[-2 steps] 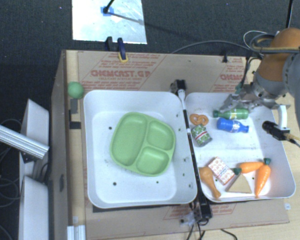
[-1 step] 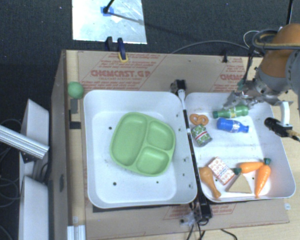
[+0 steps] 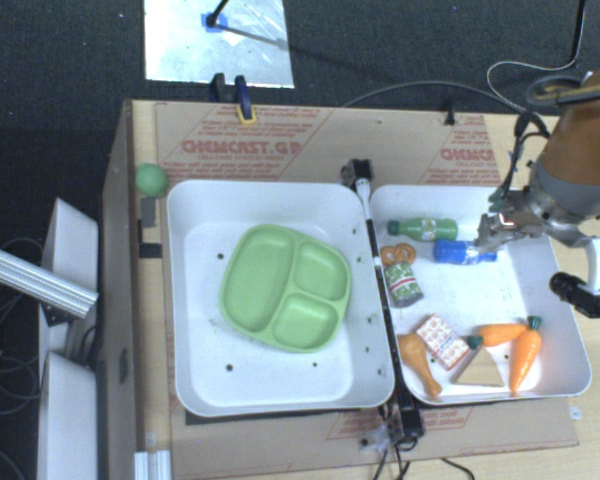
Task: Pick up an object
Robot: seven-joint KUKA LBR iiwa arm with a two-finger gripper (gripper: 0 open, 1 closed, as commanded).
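You are looking down on two white bins set side by side on the bench. In the right bin the gripper sits low near the far edge, directly above the right end of a blue object that lies flat there; whether its tips touch that object cannot be made out. Just beyond the blue object, along the same far edge, lies a green bottle on its side. A pretzel rests by the bin's left wall with a small can just nearer you. Toward the near edge you have a yellowish drumstick-shaped toy, a small printed box touching it, a tan wedge and two carrots close to the near right corner. The left bin carries a green divided plate lying flat near its centre. A green ball sits on the bench outside the left bin's far left corner.
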